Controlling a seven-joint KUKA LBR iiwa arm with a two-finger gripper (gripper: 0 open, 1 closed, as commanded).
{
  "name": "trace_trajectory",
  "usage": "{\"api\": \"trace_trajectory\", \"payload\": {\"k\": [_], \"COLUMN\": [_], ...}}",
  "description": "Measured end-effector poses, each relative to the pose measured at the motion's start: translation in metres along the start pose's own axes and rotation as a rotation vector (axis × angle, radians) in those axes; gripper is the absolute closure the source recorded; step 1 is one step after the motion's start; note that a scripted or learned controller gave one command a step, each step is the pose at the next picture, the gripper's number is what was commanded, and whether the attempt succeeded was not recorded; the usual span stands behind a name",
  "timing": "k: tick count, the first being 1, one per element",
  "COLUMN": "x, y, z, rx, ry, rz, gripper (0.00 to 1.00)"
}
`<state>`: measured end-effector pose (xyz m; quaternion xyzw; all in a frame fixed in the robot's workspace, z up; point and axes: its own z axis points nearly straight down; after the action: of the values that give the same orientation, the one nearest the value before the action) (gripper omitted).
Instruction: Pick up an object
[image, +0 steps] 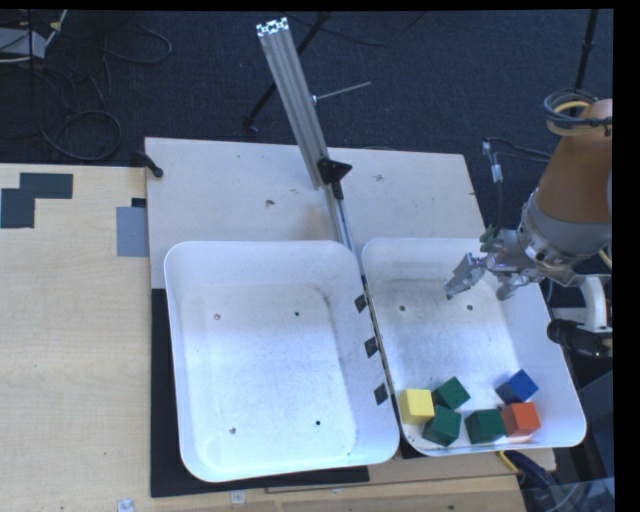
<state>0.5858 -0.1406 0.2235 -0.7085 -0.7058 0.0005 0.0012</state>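
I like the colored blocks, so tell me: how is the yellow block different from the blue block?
The yellow block is yellow and the blue block is dark blue. The yellow block lies at the left end of the cluster, near the divider between the bins; the blue block lies at the right end, near the bin's outer wall. The yellow block touches a green block; the blue block sits just above the orange block. Both are small cubes in the right bin.
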Motion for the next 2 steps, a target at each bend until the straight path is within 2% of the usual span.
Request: {"api": "trace_trajectory", "payload": {"k": [1,2], "x": [0.034,0.018], "y": [-0.055,-0.062], "z": [0.113,0.099], "rx": [0.011,0.001], "ry": [0.003,0.001], "rz": [-0.002,-0.002], "gripper": [0.0,0.0]}}
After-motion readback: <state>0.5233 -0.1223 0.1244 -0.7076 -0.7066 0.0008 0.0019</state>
